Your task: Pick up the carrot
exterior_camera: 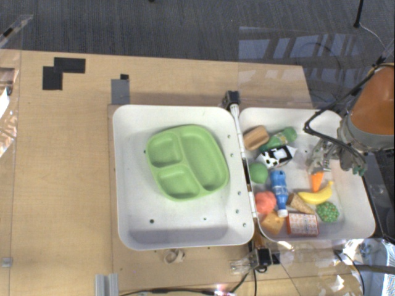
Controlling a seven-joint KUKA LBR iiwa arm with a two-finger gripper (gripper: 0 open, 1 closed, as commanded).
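Pincer poised in the right bin, its spread impossible to tell, carrot just beneath its tips, touching the banana, green divided plate in the left bin

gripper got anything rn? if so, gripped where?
Cannot tell. The gripper sits just above the carrot in the right bin, at its upper end, but the view doesn't show the carrot between its fingers.
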